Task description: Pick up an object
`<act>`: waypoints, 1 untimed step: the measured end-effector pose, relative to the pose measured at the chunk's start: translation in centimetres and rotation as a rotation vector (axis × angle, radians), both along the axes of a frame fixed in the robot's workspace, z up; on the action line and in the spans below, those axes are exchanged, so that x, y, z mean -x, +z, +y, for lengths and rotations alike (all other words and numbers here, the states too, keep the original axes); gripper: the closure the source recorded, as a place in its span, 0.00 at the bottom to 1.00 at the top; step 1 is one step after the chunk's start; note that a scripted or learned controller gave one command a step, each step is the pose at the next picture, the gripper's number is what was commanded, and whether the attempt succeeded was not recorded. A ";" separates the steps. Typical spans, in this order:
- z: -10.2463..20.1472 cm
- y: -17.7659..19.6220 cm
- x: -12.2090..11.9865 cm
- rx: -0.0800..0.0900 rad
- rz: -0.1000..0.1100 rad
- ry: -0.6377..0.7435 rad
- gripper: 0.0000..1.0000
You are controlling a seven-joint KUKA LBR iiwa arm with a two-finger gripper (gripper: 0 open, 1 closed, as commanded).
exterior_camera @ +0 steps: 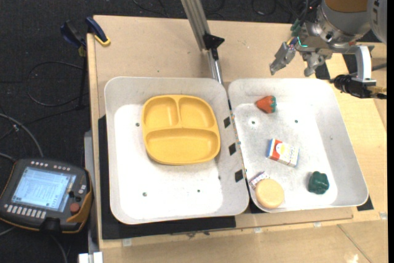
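Observation:
My gripper (300, 63) hangs above the far edge of the right bin (345, 132), its two fingers (282, 58) spread apart with nothing between them. Below it in the right bin lie a red strawberry (266, 104) near the far left, a small white, orange and blue box (282, 152) in the middle, a round tan disc (269, 193) at the near left corner, and a dark green object (318, 182) at the near right.
The left bin (123, 151) holds a yellow divided plate (180, 129). A slanted metal pole (192, 0) rises behind the bins. A teach pendant (43, 194) lies on the floor at the lower left. A blue and yellow clamp (86, 31) sits at the bench's far left corner.

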State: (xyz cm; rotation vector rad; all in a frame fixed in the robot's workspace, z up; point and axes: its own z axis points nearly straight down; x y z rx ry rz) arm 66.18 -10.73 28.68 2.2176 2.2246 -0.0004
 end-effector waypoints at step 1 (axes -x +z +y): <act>0.0 0.0 0.0 0.000 0.000 0.000 0.00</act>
